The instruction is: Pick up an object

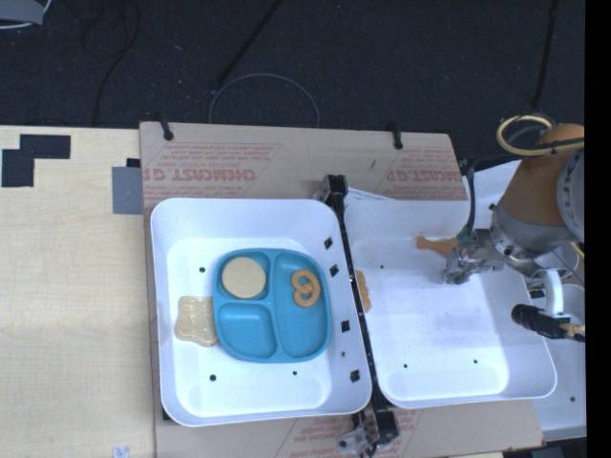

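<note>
Your grey two-finger gripper (459,267) sits low in the right-hand shallow white bin (449,370), in its upper right part, near the far wall. I can't tell its state: the tip is a small grey blur at this angle.

Nearest candidate is the small flat tan piece (435,244), just left of the tip and up a little. Touching or just apart, I can't say. Nothing is visibly between the tips, so don't count it as grasped.

My read on handling: it looks thin, light and stiff, maybe a toy food chip. It lies flat on slick plastic, so it will probably skid or flip if pushed from one side. Take it across the narrow width, tips straddling both long edges, and come straight down.

A second small tan bit (362,291) lies against the black divider strip (349,284) between the bins, awkward to reach with the wall so close.

Left-hand white bin (181,389) holds:
- blue sectioned plastic plate (258,337), broad and smooth, so grip the rim only
- round beige cookie-like disc (242,277) in its upper left compartment
- brown pretzel-shaped piece (305,288) in its upper right compartment; the loops give fingerholds
- pale yellow ridged slab (195,321) on the bin floor, touching the plate's left edge

All well apart from the gripper.
</note>
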You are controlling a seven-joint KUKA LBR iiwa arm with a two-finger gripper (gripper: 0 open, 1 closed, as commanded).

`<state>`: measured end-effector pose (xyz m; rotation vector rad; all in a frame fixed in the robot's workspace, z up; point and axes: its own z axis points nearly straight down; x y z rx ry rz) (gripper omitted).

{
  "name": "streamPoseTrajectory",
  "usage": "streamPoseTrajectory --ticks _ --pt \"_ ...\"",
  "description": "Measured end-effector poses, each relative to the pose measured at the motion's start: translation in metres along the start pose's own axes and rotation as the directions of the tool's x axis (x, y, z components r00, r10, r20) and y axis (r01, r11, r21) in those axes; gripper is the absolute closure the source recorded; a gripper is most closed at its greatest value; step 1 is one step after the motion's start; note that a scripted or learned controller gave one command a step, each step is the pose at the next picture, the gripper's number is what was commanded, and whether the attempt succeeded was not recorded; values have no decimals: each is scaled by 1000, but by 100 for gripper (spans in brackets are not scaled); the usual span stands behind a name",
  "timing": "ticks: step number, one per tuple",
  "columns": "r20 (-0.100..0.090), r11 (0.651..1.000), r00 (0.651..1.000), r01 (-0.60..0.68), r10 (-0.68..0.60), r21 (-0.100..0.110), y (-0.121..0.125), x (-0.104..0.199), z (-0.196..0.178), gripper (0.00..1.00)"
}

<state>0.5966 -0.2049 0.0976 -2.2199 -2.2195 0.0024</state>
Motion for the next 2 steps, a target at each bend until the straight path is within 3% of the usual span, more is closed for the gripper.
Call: streamPoseTrajectory --ticks 2 --pt "2 1000 1000 -3 3 -6 -3 -8 -102 100"
